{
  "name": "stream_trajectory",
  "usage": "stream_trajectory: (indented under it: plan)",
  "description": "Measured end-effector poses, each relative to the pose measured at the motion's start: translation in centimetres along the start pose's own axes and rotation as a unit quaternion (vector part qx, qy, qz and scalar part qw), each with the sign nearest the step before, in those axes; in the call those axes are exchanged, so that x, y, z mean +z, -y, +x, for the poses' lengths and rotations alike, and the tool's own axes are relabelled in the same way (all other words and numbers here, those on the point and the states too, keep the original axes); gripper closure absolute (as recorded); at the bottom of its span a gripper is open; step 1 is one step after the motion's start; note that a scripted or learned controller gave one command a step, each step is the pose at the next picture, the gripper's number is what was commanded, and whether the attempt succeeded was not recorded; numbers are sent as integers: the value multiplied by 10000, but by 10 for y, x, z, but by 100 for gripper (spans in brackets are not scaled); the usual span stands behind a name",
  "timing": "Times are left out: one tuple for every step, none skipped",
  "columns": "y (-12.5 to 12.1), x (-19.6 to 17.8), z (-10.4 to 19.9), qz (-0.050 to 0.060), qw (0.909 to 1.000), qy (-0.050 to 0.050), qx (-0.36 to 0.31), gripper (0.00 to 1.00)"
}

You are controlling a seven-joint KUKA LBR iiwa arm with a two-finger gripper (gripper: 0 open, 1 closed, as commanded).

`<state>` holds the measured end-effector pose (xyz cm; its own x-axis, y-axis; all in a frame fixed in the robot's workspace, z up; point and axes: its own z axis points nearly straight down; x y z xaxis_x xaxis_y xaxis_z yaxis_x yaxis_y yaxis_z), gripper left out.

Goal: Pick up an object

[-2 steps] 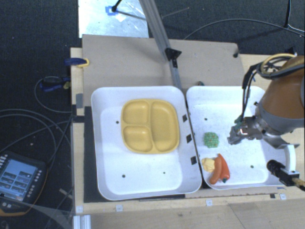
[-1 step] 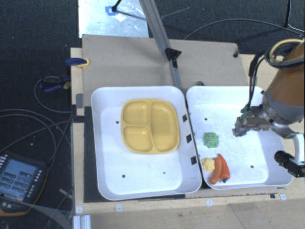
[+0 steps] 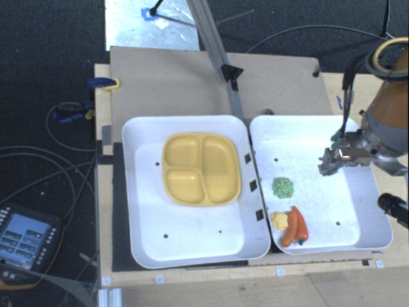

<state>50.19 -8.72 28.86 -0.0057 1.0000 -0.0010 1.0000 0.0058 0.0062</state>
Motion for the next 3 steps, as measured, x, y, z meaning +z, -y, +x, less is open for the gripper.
stream_trajectory:
  plan:
    - [-7, -2, 54, 17, 10000, -11, -23, 100]
    - [-5, 5, 104, 23, 10000, -15, -24, 100]
    - [-15, 7, 151, 20, 10000, -13, -23, 100]
